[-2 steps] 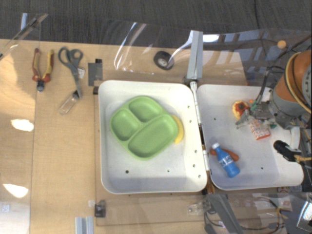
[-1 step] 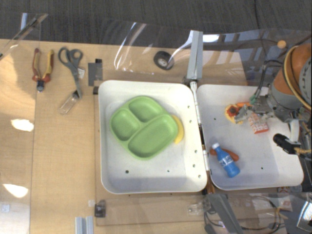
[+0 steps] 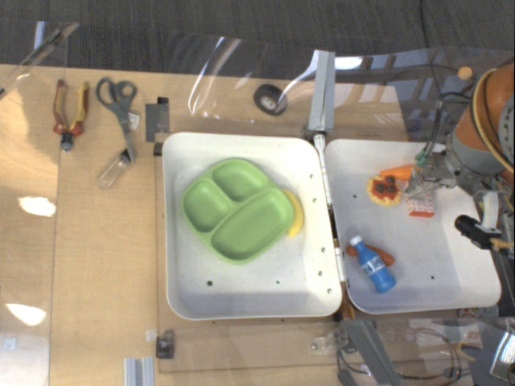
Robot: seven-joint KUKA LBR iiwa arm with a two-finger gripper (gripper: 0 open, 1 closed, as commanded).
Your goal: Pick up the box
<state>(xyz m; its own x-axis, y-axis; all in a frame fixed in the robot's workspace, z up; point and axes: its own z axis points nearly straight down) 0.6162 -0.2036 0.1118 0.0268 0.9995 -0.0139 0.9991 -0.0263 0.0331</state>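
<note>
Red-and-white little box (image 3: 421,207) is what I'm after, sitting in the right bin (image 3: 451,292) toward its 1 o'clock area, flat on the floor of the bin. From my seat it looks like thin cardboard: light, a bit crushable, probably slick on its printed faces, so I'd take it across the short sides and squeeze gently. There's some print on it, but it's way too small for me to read, no brand I can make out.

Gripper (image 3: 420,182) hangs right at the box's 12 o'clock edge, nearly on top of it. Whether it's spread or closed I honestly cannot tell, it's a blur of metal from up here, and I don't see the box held.

Just at 9 o'clock from the box there's a small pizza-looking toy (image 3: 385,189) with an orange carrot (image 3: 395,172) above it. Down at 7 o'clock lies a blue bottle (image 3: 375,267), tipped over, no legible label either. Left bin (image 3: 189,292) holds a green divided plate (image 3: 238,209) with something yellow (image 3: 295,215) tucked at its 3 o'clock side.
</note>
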